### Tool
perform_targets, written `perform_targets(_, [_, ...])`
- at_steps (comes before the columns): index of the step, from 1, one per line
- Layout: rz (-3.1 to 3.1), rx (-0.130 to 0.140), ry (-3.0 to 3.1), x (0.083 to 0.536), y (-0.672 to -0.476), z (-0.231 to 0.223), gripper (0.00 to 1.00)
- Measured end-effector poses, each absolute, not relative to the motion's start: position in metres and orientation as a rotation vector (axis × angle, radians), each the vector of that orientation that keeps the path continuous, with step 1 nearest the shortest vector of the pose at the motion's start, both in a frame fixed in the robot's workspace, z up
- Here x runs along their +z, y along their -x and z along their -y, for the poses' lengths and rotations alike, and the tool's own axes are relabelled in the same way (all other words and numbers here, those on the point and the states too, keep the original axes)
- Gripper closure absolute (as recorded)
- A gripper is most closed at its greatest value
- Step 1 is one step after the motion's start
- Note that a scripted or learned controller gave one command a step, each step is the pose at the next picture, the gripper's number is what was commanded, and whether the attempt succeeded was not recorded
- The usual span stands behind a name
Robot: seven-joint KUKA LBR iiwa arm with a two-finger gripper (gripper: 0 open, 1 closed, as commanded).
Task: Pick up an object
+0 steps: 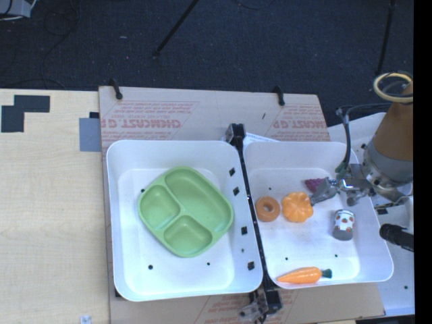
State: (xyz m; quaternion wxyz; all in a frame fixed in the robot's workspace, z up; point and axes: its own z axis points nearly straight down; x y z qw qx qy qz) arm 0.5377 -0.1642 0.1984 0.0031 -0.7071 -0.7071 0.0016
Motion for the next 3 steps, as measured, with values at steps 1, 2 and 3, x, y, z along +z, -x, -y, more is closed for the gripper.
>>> perform_targets(1, [2.215,0.006,2.217,0.149,-0.530,0.171,0.00])
perform_targets(2, [2.215,0.005,2.218,0.103,-0.534,0.164,0.00])
perform_targets(3, [2.212,0.003,2.224,0.115,-0.535,0.166,1.00])
